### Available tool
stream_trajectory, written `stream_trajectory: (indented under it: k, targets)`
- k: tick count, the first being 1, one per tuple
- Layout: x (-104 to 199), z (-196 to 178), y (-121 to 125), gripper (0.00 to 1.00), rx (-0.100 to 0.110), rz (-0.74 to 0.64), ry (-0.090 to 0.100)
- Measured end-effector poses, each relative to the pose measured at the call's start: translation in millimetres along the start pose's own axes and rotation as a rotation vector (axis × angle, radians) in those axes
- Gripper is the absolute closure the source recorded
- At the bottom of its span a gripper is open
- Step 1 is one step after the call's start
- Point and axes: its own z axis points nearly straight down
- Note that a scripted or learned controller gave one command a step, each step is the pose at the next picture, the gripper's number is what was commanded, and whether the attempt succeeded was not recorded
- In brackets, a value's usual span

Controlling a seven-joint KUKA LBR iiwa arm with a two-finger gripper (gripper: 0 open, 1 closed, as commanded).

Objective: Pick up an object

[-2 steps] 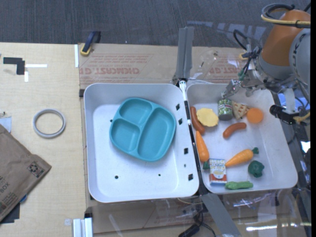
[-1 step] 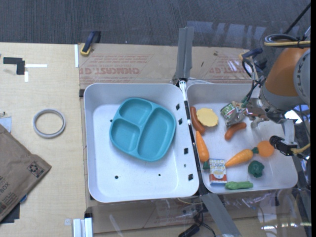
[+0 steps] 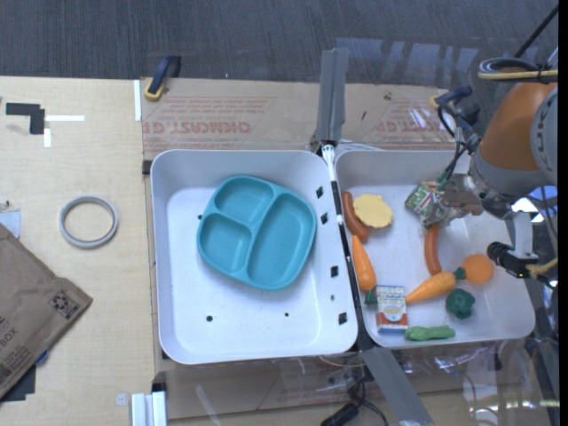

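Note:
My gripper (image 3: 441,205) hangs over the back middle of the right bin (image 3: 510,327). It is shut on a small crumpled green and silver packet (image 3: 423,201), which sticks out to the left of its fingers. Just below them a red sausage (image 3: 431,248) lies on the bin floor. Other toy foods lie around: a yellow round piece (image 3: 372,211), a brown hot dog (image 3: 354,216), two carrots (image 3: 362,264) (image 3: 431,286), an orange (image 3: 477,269), a broccoli piece (image 3: 460,303), a green pea pod (image 3: 429,333) and a small carton (image 3: 390,306).
The left bin (image 3: 177,327) holds a teal divided plate (image 3: 257,232). A tape ring (image 3: 89,220) and a brown cardboard box (image 3: 31,313) lie on the bench at the left. Cables and a black fitting (image 3: 510,260) hang beside the wrist at the right bin's edge.

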Motion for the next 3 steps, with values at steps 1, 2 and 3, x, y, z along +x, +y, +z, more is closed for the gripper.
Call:
stream_trajectory:
  k: [1,2,3]
  targets:
    - [35.2,-108.9,21.2,1.0,-0.003,0.009,-0.002]
    - [53.6,-26.1,-6.3,1.0,0.0,0.133,-0.002]
    - [31.3,7.6,18.8,1.0,-0.003,0.114,-0.002]
